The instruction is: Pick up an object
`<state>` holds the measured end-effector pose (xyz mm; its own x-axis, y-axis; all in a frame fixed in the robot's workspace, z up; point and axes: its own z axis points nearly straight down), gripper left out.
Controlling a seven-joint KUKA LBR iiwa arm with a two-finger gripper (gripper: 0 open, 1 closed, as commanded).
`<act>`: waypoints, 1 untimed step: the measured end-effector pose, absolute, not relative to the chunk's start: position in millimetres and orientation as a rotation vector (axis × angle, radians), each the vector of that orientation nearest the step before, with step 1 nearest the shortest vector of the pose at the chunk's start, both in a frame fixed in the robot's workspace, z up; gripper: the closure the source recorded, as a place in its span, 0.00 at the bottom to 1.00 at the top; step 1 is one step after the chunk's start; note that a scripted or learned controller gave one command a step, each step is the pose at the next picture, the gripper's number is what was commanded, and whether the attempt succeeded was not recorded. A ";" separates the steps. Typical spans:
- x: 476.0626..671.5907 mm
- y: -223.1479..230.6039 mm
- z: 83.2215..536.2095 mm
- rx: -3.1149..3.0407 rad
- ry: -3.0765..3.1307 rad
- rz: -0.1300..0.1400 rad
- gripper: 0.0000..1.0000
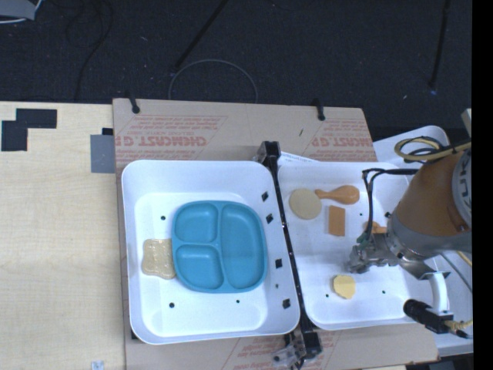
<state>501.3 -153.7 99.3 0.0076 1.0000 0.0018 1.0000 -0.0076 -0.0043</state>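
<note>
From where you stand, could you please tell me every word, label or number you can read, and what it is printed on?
"CHEMCAST GP": red print, upside down, repeated across the brown cardboard sheet under the two white bins; letters blurred, so this reading is uncertain.
Red print on the cardboard's bottom edge: too blurred to read.

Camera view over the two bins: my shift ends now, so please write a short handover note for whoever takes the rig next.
Gripper: low in the right bin; whether its fingers are open or shut cannot be told, and nothing is seen held.
Right bin: a tan disc, an orange spoon-shaped piece, an orange block and a yellow piece, all lying loose on the floor.
Left bin: a blue divided plate with a pale sponge-like piece at its left edge.
Done: nothing lifted.
Left: grasp one object and raise it.
</note>
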 end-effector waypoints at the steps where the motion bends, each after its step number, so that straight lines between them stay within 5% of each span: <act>1: 509.4 -162.1 152.9 -2.222 -2.224 -0.002 1.00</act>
<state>509.4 -162.1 152.9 -0.0008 1.0000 -0.0009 1.0000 0.0008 0.0024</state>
